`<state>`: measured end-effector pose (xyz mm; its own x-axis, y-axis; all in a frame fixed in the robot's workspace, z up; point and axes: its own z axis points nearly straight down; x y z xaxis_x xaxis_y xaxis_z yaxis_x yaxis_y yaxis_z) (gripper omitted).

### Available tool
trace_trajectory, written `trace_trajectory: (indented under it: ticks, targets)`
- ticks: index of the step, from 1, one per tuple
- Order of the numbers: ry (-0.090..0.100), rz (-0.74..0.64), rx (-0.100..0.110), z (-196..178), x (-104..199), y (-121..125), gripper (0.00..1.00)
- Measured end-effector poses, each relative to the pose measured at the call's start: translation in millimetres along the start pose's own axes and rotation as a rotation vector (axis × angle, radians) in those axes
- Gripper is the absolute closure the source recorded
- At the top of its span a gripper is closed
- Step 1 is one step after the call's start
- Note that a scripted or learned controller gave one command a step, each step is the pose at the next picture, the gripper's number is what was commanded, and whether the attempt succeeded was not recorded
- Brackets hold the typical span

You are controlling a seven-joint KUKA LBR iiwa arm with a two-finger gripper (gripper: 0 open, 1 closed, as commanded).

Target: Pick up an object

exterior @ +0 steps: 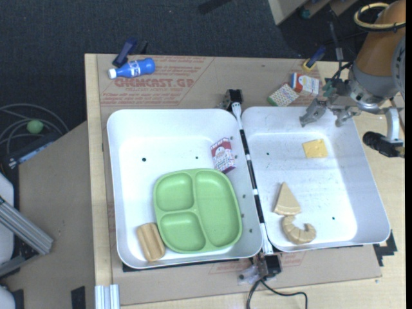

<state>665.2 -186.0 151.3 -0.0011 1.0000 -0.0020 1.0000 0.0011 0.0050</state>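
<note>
At the upper right of the frame, over the far edge of the right bin [360, 172], the gripper [327, 113] hangs with its two fingers spread apart and nothing between them. Nearest object: one yellow cheese square [315, 149], lying flat on the bin floor just below the gripper, apart from it. Lower in the same bin: one pale wedge [286, 199] and one croissant [297, 230], just beside each other. Left bin [122, 140] count: one green divided plate [195, 209], one tan bread piece [150, 241] at the plate's lower left, one small red-and-white carton [223, 155] near the dividing rim. On the bench beyond the bins: one blue-and-white bottle [132, 69], upper left; two small packets [293, 90] close to the gripper.
</note>
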Motion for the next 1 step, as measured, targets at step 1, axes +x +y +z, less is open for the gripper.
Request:
trace_trajectory:
  ticks: [1]
  targets:
    - [0.012,-0.003,0.008,65.2,-32.1,-42.9,0.00]
